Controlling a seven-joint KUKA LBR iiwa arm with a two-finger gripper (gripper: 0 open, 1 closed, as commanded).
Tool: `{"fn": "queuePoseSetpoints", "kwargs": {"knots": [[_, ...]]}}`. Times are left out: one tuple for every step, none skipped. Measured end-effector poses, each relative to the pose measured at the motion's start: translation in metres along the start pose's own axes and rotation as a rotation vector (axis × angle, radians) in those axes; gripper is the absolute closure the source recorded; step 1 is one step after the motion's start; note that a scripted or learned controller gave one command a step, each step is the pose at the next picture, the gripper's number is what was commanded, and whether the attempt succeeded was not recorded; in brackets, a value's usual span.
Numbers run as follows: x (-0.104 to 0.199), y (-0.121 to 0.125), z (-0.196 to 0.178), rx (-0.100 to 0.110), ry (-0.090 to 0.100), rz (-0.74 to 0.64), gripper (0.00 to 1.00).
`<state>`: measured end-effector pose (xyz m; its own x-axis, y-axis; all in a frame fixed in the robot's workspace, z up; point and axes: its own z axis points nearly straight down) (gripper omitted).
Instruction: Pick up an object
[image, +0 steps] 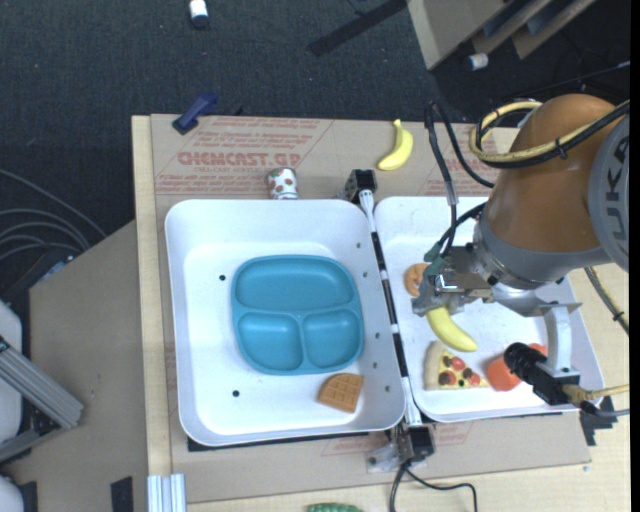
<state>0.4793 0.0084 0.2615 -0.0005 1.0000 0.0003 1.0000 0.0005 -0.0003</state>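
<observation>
The right bin (470, 405) holds a yellow toy banana (449, 329), a pizza slice (452, 369), an orange piece (413, 279) and a red piece (501, 374). My gripper (440, 292) hangs low over the right bin's left part, right above the banana's upper end and beside the orange piece. The arm's grey and orange body covers much of that bin. In the left bin (190, 300) lie a blue divided plate (297, 311) and a toy waffle (341, 392).
On the cardboard behind the bins lie a second banana (397, 148), a small spotted toy (283, 183) and a blue object (195, 113). Black clips (359, 185) join the bins at the middle. Cables loop near the arm at top right.
</observation>
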Motion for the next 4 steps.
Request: {"fn": "queuePoseSetpoints", "kwargs": {"knots": [[0.086, 0.0, 0.005, 0.001, 0.0, 0.0, 1.0], [0.069, 0.054, 0.011, 0.0, -0.001, 0.001, 1.0], [0.028, 0.0, -0.001, 0.003, 0.0, 0.001, 1.0], [-0.026, 0.0, 0.004, 0.003, 0.0, 0.001, 1.0]]}}
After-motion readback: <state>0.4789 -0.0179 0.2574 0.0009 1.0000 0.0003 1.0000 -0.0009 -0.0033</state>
